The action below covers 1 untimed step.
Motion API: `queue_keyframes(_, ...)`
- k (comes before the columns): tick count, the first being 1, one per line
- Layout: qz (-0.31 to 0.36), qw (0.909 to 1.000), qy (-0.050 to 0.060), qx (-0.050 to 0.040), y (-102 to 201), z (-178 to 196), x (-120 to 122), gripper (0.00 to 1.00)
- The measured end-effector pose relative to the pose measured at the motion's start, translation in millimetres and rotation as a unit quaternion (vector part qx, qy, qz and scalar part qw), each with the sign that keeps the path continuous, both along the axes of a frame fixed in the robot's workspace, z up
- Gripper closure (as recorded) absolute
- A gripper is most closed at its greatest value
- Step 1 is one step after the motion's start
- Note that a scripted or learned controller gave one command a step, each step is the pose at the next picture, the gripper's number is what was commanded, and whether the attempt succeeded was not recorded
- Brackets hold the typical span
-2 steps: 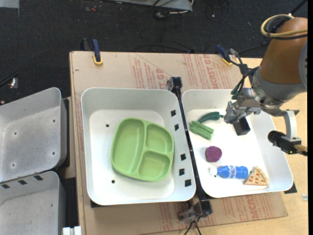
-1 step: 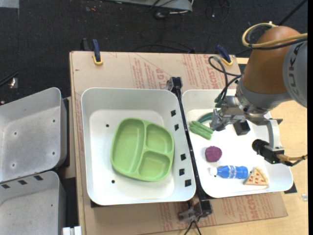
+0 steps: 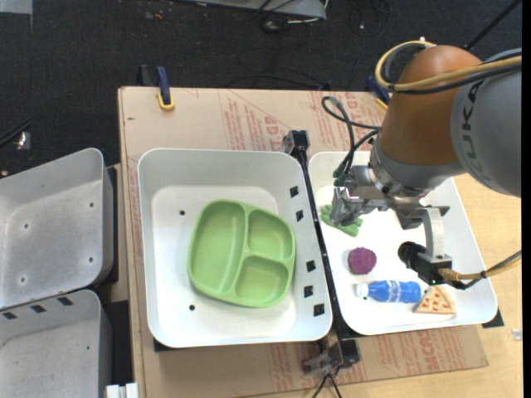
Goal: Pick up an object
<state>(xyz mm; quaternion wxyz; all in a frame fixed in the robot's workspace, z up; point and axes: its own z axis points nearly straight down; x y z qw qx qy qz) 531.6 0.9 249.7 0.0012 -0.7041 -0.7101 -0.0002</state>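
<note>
A single fixed camera looks down at a slant on the cardboard-topped bench, both bins in frame.

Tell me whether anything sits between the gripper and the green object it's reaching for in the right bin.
Nothing visible does. The gripper is right at the green object near the right bin's left wall. The purple ball, blue bottle and pizza slice toy lie nearer the camera, off that path.

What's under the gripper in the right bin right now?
A green object lies below the gripper, near the right bin's left wall. The gripper and wrist cover part of it, so its full shape and any grasp cannot be seen.
</note>
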Motion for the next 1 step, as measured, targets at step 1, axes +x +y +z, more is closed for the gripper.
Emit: queue_keyframes(1,0.0,1.0,0.0,-0.0002,57.2,-2.3,-3.3,1.0)
